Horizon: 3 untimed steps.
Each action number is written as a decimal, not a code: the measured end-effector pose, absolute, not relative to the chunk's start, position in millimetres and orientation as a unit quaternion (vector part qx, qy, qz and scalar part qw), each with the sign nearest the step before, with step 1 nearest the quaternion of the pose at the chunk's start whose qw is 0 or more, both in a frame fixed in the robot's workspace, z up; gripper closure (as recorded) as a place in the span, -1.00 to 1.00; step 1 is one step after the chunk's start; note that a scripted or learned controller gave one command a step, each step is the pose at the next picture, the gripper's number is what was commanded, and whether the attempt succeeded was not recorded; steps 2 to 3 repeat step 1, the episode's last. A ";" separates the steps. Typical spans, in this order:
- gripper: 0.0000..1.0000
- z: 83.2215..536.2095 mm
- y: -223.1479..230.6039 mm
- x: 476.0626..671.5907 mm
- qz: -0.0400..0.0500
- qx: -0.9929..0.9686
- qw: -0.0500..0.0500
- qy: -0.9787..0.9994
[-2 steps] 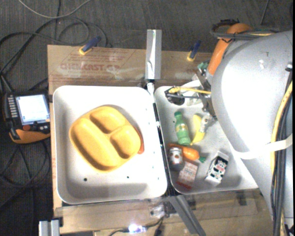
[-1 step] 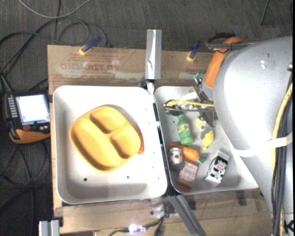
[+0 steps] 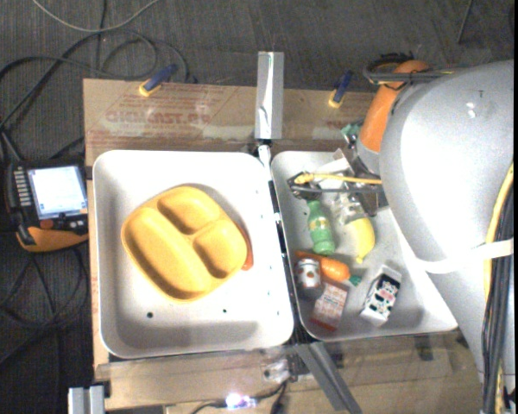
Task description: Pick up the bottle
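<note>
Left bin (image 3: pixel 112 317): holds a yellow divided tray (image 3: pixel 186 240), tilted; something orange peeks out at the tray's right edge, too hidden to name.

Divider: the two bins meet under an upright metal post (image 3: pixel 269 93) at the back.

Right bin (image 3: pixel 432 322): crowded. The bottle (image 3: pixel 320 231), green with a pale cap and label, lies near the bin's left wall, pointing toward the back.

Neighbours: a banana (image 3: pixel 361 237) just to the bottle's right; below it a carrot (image 3: pixel 332 268), a small can (image 3: pixel 308 274), a red-and-white packet (image 3: pixel 330 304) and a small carton (image 3: pixel 381 296).

Gripper (image 3: pixel 341 188): sits above the back of the right bin, close to the bottle's cap end. Whether it is released or clenched I cannot tell; nothing is visibly in its grasp.

Arm (image 3: pixel 449 171): its grey bulk covers the bin's right side.

Step in hand: judged to be the approach to the bottle.

Doing it well: close across the bottle's narrow width at mid-body, with room on the wall side and clear of the banana, then lift straight up.
</note>
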State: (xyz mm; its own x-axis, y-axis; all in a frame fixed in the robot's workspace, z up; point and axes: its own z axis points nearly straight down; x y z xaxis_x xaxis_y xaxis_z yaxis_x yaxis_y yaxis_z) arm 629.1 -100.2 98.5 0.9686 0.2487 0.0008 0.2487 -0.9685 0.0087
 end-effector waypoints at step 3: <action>1.00 181.7 -40.2 629.9 -0.003 0.995 -0.001 0.102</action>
